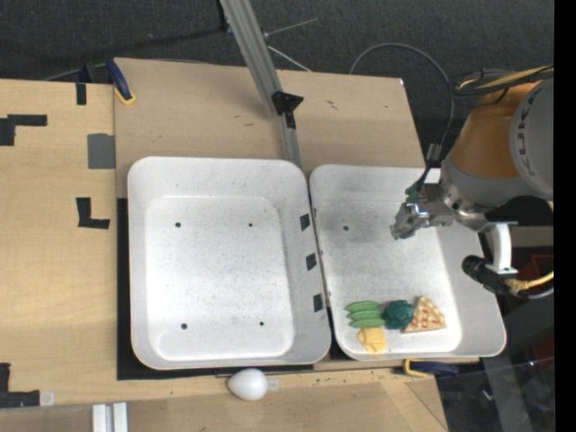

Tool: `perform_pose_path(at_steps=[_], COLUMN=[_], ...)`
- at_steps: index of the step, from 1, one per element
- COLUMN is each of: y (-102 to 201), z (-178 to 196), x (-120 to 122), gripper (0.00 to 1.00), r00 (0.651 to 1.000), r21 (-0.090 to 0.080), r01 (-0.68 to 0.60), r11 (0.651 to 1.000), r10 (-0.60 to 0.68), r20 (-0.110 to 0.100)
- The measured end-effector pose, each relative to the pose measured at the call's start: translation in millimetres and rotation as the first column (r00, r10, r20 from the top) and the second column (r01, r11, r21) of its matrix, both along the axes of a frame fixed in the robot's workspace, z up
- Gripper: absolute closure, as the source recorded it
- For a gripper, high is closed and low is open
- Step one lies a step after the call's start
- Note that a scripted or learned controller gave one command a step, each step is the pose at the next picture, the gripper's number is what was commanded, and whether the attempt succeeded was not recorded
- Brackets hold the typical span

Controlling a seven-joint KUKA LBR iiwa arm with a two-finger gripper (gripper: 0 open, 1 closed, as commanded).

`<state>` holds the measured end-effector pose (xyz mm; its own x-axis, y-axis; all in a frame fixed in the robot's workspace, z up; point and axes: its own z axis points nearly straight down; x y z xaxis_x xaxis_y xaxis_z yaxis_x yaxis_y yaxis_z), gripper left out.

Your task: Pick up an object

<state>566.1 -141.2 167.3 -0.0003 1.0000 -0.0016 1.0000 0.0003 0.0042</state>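
Several small toy foods lie bunched at the near end of the right bin (360, 196): a green pod-shaped piece (364, 310), a dark green piece (397, 313), a yellow piece (372, 337) and an orange pizza-like wedge (427, 317). My gripper (407, 222) hangs over the right bin's far right part, well above and behind the toys, pointing down and to the left. Nothing shows between its fingers.
The left bin (216, 259) lies beside the right one, with black clips along the shared rim. A white egg-like object (248, 384) rests on the bench in front of the left bin. A grey pole (261, 57) slants in from the top.
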Motion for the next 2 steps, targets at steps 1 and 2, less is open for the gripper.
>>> perform_pose_path(at_steps=[1, 2], y=[2.0, 2.2], z=[63.3, 116.5], x=[2.9, 4.1], gripper=[1.00, 1.00], r00=[1.000, 1.000], r21=[0.000, 0.000], r01=[-0.001, -0.002], r11=[1.000, 1.000], r10=[0.001, 0.002], r20=[0.001, 0.001])
